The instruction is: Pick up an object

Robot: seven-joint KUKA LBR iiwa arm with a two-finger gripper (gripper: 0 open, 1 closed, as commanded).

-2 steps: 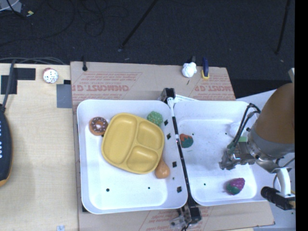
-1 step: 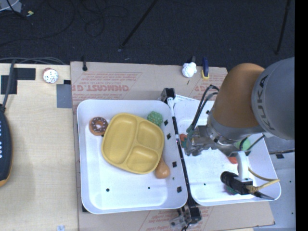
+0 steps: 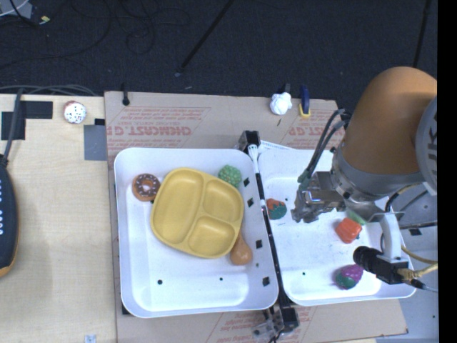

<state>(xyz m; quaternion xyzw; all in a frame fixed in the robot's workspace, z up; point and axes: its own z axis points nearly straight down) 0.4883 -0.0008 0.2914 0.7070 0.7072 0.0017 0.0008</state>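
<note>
**Over the right bin: claw low, nothing visibly pinched**

Above the right bin (image 3: 314,291), near its left wall, hangs the claw (image 3: 308,209), dark and small under the grey wrist and orange band. Cannot tell whether spread or pressed together; no object seen between its tips. Just left of the claw, close to the bin divider, lies a small red-and-green toy (image 3: 275,208), near but apart. To the right and a little lower sits an orange piece (image 3: 348,229), and lower still, toward the front right corner, a purple-and-green piece (image 3: 349,276).

Across the divider, held by the left bin (image 3: 178,291): a yellow sectioned plate (image 3: 198,211), tilted askew, with a chocolate doughnut (image 3: 146,186) touching its left edge, a green item (image 3: 230,174) at its upper right rim, and a tan item (image 3: 240,253) at its lower right rim.

Beyond the bins, on the tabletop (image 3: 57,191), rests a white spotted ball (image 3: 74,112).
</note>
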